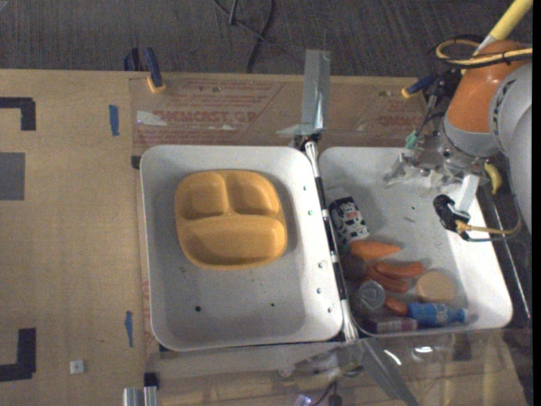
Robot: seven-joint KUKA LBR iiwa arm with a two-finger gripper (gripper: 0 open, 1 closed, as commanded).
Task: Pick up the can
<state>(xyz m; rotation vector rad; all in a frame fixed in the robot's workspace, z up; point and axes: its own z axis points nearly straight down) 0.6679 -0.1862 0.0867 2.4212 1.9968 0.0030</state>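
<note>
A small can (348,218), white with dark markings, lies on its side in the right bin (499,307), against the wall next to the left bin (161,252). The tool (416,164) hovers near the right bin's far edge, apart from the can; its grip state is unclear.

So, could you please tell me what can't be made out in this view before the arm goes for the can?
- Gripper: small and cluttered with cables; whether its fingers are open or shut is unclear.
- Can: partly hidden among the orange pieces in the right bin; its label is unreadable.
- Arm: cut off by the right edge.
- Patterned object: too blurred to identify.
</note>
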